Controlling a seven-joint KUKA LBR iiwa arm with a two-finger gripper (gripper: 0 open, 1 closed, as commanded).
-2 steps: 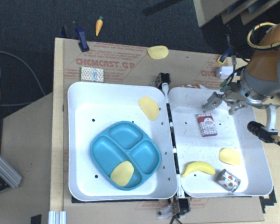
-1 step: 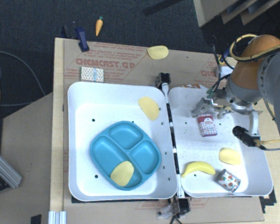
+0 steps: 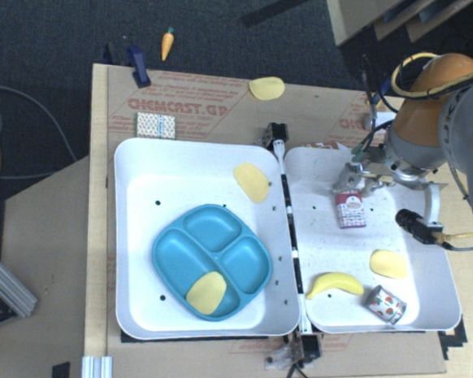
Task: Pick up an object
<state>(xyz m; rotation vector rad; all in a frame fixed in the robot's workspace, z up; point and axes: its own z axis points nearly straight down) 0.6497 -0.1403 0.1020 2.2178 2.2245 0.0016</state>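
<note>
My gripper [image 3: 358, 182] hangs over the far part of the right bin [image 3: 315, 231], right above the top end of a small red-and-white carton [image 3: 350, 210] that lies flat on the bin floor. Whether it touches the carton is unclear. Nearer the front of this bin lie a yellow banana [image 3: 335, 284], a pale yellow slice [image 3: 389, 264] and a small red-and-white can [image 3: 385, 304] on its side. The left bin [image 3: 139, 185] holds a blue divided plate [image 3: 215, 252] with a yellow piece [image 3: 206, 293] in its front compartment, and a yellow chip [image 3: 252, 182] near the back right corner.
The arm's grey body and orange band [image 3: 440, 86] loom over the right bin's far right corner. On the bench behind the bins lie a yellow slice [image 3: 266, 88], a patterned packet [image 3: 156, 125], a blue clip [image 3: 137, 65] and a small carrot [image 3: 167, 44].
</note>
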